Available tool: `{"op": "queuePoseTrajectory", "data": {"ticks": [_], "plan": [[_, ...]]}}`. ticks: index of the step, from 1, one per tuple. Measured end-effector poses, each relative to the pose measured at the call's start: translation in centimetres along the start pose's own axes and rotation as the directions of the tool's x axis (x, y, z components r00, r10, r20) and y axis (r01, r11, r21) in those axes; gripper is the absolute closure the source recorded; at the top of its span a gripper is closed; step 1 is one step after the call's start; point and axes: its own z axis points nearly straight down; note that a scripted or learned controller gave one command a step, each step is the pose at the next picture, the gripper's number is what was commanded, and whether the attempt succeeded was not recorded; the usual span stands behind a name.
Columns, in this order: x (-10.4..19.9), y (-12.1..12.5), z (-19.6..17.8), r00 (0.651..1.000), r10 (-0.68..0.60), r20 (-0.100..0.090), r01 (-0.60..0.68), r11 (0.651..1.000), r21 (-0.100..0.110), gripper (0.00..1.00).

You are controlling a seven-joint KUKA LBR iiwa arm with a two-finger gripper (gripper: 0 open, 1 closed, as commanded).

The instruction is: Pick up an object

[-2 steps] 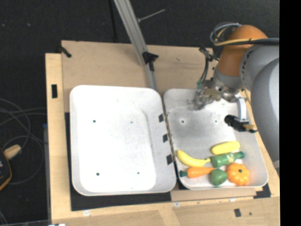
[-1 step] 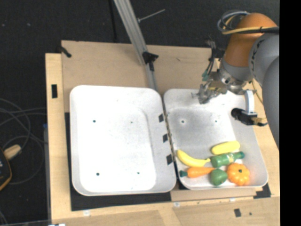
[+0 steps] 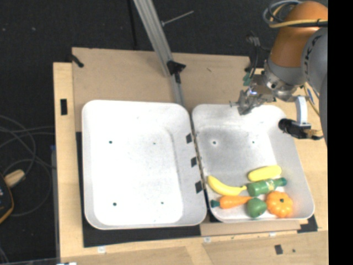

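The arm [image 3: 295, 43] is seen reaching in from the right, its orange band lying above the wrist; the gripper [image 3: 245, 105] is being held over the far rim of the right bin [image 3: 231, 131], near that bin's far-left part; whether the hand is wide or narrow cannot be told, since the tip is small and blurred, and no object is seen in it. The toy foods are lying together in the near corner of the right bin, well apart from the gripper; a banana [image 3: 223, 186] is resting at the left of the group; a yellow piece [image 3: 265, 173] is placed just behind a green vegetable [image 3: 265, 186]; a carrot [image 3: 234, 201] is lying along the near rim, beside a green pepper [image 3: 256, 207] and an orange pumpkin [image 3: 279, 203]. The left bin [image 3: 138, 164] is lying beside the right one, the two being joined by dark clips along the shared edge.
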Motion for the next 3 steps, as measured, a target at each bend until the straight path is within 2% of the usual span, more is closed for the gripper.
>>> {"op": "queuePoseTrajectory", "data": {"ticks": [1, 3], "plan": [[-0.1, 0.1, -4.4, 1.000, 0.000, 0.000, 0.000, 1.000, 0.000, 1.00], [9.5, -1.4, -2.5, 1.000, -0.003, -0.001, 0.003, 1.000, 0.005, 1.00]]}}
